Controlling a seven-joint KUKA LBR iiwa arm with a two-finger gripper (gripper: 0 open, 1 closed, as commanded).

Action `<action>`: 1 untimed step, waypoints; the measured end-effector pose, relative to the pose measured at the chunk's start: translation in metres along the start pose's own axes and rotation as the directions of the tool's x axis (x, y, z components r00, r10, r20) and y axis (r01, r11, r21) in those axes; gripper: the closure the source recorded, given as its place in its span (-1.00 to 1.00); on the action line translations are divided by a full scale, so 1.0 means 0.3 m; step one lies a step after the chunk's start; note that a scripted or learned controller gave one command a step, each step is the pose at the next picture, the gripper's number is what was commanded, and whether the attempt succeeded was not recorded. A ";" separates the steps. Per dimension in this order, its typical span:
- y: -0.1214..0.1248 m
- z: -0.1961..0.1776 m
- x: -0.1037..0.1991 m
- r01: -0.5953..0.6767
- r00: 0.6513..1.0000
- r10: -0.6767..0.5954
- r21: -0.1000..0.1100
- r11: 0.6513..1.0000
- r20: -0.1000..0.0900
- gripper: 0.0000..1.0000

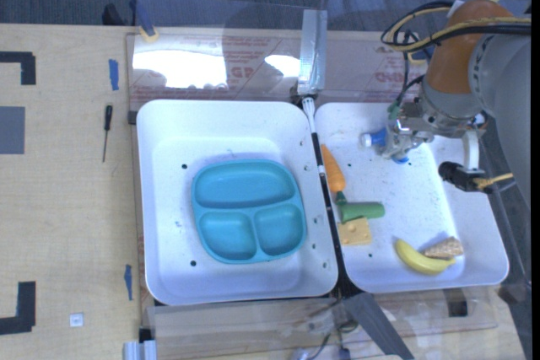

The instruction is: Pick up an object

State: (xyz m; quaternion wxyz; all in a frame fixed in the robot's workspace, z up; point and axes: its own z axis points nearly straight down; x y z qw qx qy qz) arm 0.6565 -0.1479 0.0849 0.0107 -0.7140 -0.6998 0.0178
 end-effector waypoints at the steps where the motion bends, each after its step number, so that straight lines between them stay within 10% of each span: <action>1: 0.000 -0.283 -0.069 -0.024 1.000 0.024 -0.050 0.998 -0.008 1.00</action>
